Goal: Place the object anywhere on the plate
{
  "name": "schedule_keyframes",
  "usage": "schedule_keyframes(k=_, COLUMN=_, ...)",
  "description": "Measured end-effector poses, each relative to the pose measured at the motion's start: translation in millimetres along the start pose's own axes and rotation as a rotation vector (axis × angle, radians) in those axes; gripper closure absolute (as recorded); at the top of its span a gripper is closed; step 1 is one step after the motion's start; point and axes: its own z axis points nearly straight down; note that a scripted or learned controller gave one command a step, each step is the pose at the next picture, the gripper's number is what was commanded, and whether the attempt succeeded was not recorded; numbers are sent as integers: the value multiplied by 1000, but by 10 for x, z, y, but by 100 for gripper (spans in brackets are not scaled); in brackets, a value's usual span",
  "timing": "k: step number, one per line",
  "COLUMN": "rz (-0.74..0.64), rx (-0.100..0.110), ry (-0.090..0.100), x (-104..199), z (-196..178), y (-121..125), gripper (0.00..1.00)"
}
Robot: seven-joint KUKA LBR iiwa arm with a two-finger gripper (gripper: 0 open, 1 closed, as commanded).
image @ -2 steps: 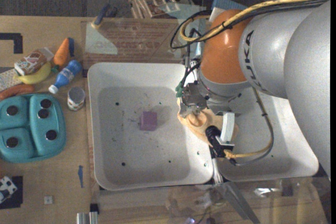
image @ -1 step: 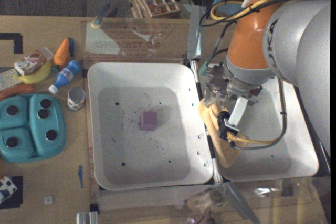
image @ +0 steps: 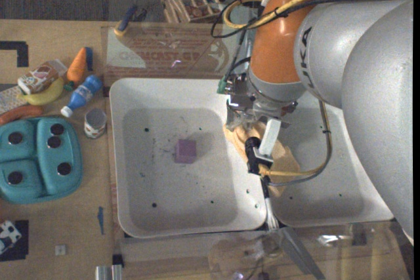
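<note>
A small purple block (image: 186, 151) lies flat near the middle of the left bin (image: 125, 108). The gripper (image: 243, 121) hangs below the orange wrist band, over the left edge of the right bin (image: 341, 206), close to the wall between the two bins. Under and beside it lies a tan, flat thing (image: 283, 153), mostly covered by the wrist, and I cannot tell whether it is the plate. The block lies well apart from the gripper, to its left.
The big grey arm covers most of the right bin. Left of the bins on the bench lie a teal tray (image: 36, 157), a can (image: 95, 122), a blue bottle (image: 82, 95), a banana (image: 46, 95) and a carrot (image: 78, 63). A clear panel (image: 167, 49) stands behind the left bin.
</note>
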Motion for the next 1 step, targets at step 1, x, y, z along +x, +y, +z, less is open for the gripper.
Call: schedule_keyframes(k=1, rz=81, rx=-1, ry=-1, x=-557, z=200, y=658, gripper=100)
